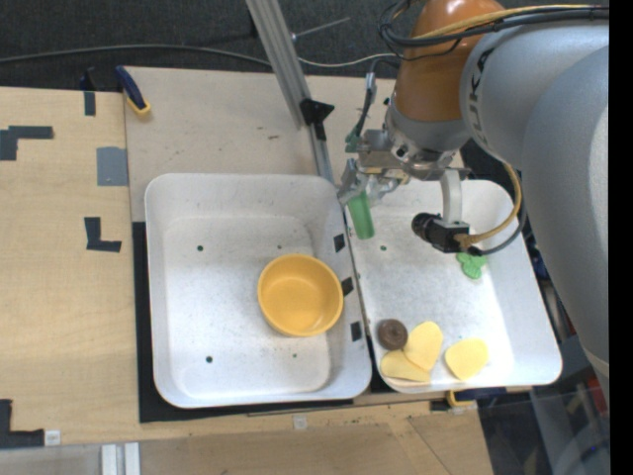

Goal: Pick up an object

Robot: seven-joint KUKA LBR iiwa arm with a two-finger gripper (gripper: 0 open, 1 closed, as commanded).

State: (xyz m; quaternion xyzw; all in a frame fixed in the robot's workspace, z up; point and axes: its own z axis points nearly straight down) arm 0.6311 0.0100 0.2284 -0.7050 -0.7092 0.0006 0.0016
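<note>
Left bin [178,216] just has a yellow bowl [300,294] sitting in it. Over the divider the gripper [358,198] hangs with its fingers pinching a green cylinder [361,219], lifted. Right bin [514,349] holds a brown disc [393,333] and three yellow slices [427,350] along the near wall.

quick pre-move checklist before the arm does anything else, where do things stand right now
1. Something between the fingers: ok, a green object hangs from the gripper.
2. Object raised off the floor of the right bin: cannot tell from this slanted view.
3. Room at the divider: not ok, the green object hangs right at the edge where the bins meet.
4. Left bin contents: ok, the yellow bowl sits upright, apart from the gripper.
5. Near corner of the right bin: ok, the brown disc and yellow pieces lie apart from the gripper.
</note>
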